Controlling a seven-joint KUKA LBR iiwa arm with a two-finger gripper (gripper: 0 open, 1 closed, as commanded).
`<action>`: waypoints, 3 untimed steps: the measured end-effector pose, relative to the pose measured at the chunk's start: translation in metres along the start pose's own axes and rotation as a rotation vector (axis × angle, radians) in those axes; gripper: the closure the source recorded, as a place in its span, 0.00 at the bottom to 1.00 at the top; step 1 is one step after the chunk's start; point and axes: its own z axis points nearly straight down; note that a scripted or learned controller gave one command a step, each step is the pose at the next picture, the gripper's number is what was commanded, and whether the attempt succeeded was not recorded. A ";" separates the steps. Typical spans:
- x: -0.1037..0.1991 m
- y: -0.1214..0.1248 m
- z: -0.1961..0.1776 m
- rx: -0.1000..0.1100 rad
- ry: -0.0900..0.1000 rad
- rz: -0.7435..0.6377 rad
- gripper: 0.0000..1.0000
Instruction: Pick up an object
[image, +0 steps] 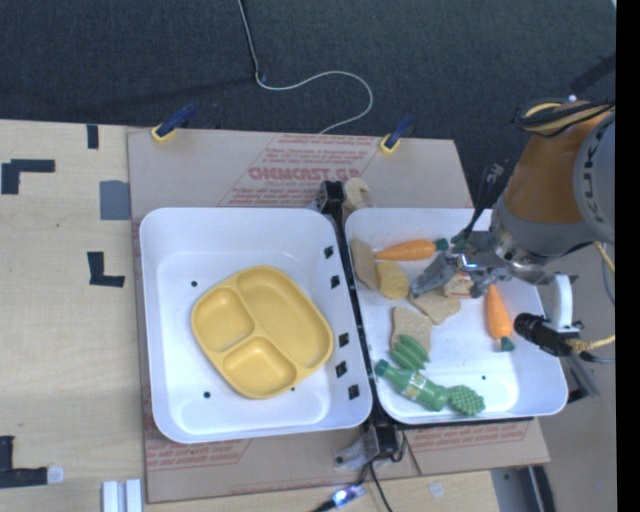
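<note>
- Gripper (432, 283) position: low inside the right bin (540, 400), reaching in from the bin's right side, fingers pointing toward the divider between the two bins.
- Gripper state: fingers spread in a dark V; nothing visible between them.
- Nearest candidate: tan bread-like piece (437, 304), touching or just beneath the fingertips; contact cannot be confirmed from above.
- Direction: the piece lies just below and ahead of the fingertips, so the coming move looks like a short descent and closure rather than a traverse.
- Other items relative to the gripper: upper carrot (406, 250) just beyond, long axis running across the bin; second carrot (497, 312) behind the fingers, long axis running near to far; green vegetables (425, 388) toward the bin's near edge.
- Left bin (165, 300): holds a yellow divided plate (262, 330), well apart from the gripper.
- Risk, as judged: crowded pieces may shift on closure.
</note>
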 end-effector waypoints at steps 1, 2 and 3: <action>0.000 0.003 -0.007 -0.013 -0.002 -0.004 0.00; -0.006 0.009 0.043 -0.010 -0.002 -0.003 0.00; -0.012 0.017 0.100 -0.013 -0.003 -0.004 0.00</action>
